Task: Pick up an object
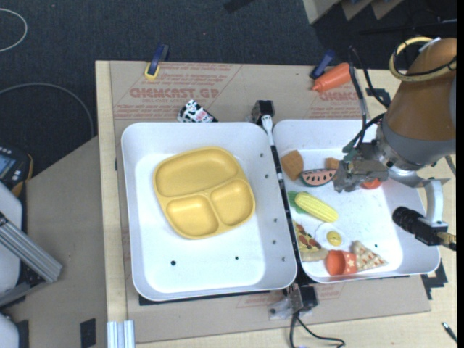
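The corn cob [316,207] lies in the right bin [406,263], left of centre, with a watermelon slice [317,177] just beyond it and a pizza slice [367,257] nearer. The pincer [349,178] hangs low beside the watermelon; whether it is spread I cannot tell. A yellow 3-compartment tray [203,191] sits in the left bin [145,223].

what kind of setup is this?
Likely a robot-grasping lab bench: two white bins on a board, toy food such as a corn cob, a yellow divided plate, cables, and the arm's hand.
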`<move>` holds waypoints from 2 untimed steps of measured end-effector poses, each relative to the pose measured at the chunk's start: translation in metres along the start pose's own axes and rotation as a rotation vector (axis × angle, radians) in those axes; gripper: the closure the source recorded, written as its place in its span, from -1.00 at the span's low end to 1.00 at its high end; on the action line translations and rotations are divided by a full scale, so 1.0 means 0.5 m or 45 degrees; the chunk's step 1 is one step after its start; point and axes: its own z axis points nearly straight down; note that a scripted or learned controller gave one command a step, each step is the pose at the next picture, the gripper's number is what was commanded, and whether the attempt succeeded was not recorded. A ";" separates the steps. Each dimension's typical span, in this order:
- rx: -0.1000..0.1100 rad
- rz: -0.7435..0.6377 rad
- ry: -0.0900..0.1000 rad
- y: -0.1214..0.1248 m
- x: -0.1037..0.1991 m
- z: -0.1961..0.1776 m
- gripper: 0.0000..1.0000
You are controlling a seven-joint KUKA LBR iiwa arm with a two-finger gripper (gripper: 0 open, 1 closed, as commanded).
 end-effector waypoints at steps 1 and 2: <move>-0.002 -0.002 0.000 -0.021 0.103 -0.022 1.00; 0.001 -0.001 0.000 -0.065 0.211 -0.005 1.00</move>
